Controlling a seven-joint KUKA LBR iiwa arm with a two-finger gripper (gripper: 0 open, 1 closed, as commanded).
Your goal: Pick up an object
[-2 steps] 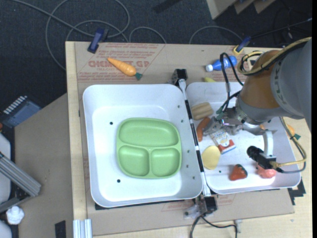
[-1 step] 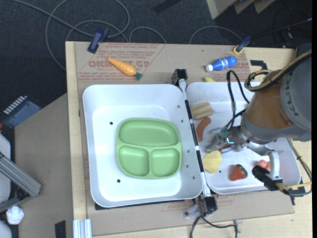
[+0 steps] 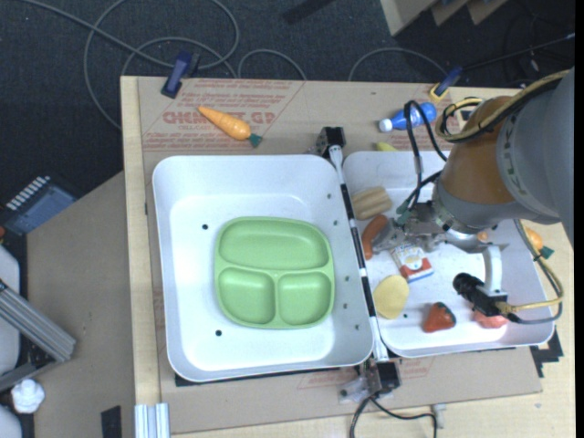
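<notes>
Camera view, from above the bench: you see the grey and orange arm (image 3: 502, 167) reaching in from the view's right, its gripper (image 3: 412, 231) lowered into the right bin (image 3: 447, 276) among a scatter of small things. You cannot tell from this angle whether the gripper is clenched or released, and nothing can be seen held in it.

Just beside the gripper, toward the view's left, lies a reddish-orange piece (image 3: 372, 234). A tan block (image 3: 370, 201) sits up and left of the gripper, near the bin's edge. Directly below the gripper in the view is a small red, white and blue card (image 3: 415, 267). Further below and slightly left rests a yellow round piece (image 3: 392, 295), and below the gripper, a little to the right, a red strawberry-like toy (image 3: 439, 317).

Well to the left of the gripper, the left bin (image 3: 182, 245) holds a green divided plate (image 3: 274, 272). Far up and left of the gripper, outside both bins, an orange toy carrot (image 3: 228, 122) lies on the brown bench top (image 3: 146, 153).
</notes>
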